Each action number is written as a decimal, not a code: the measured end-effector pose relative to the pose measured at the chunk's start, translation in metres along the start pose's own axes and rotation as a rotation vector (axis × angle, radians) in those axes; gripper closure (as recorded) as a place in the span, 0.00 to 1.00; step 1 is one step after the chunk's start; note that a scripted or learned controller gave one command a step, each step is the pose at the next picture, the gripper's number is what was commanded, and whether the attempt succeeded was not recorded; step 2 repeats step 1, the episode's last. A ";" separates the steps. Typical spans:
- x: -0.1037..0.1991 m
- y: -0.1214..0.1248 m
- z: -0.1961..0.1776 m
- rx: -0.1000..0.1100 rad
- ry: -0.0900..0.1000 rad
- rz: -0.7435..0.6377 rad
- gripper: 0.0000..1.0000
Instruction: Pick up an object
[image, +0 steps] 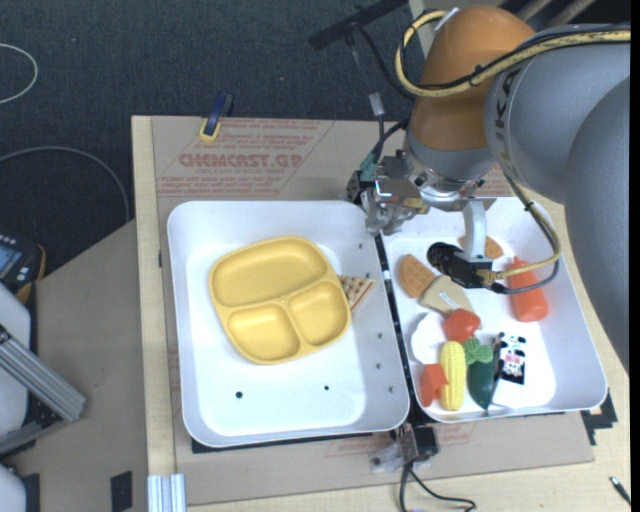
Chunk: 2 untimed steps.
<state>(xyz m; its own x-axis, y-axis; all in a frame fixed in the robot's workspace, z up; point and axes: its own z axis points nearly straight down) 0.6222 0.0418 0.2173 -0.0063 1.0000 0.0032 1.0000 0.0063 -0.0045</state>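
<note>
Camera view: hand (384, 211) near right bin (572, 345) corner

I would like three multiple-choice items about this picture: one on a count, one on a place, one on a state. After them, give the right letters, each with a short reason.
1. How many hollows has the yellow plate in the left bin?
A. two
B. five
C. three

2. Where does the toy corn lie?
A. in the left bin
B. in the right bin
C. on the yellow plate

3. How does the yellow plate lie?
A. face up
B. upside down
C. standing on its edge

Key:
1 C: one wide hollow and two smaller ones show on the plate.
2 B: the corn lies among the other toys near the front of the right bin.
3 A: its hollows open upward and it rests flat on the bin floor.
</note>
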 end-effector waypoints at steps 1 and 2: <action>0.016 0.000 -0.016 -0.008 -0.002 0.003 1.00; 0.016 0.000 -0.016 -0.008 -0.002 0.003 1.00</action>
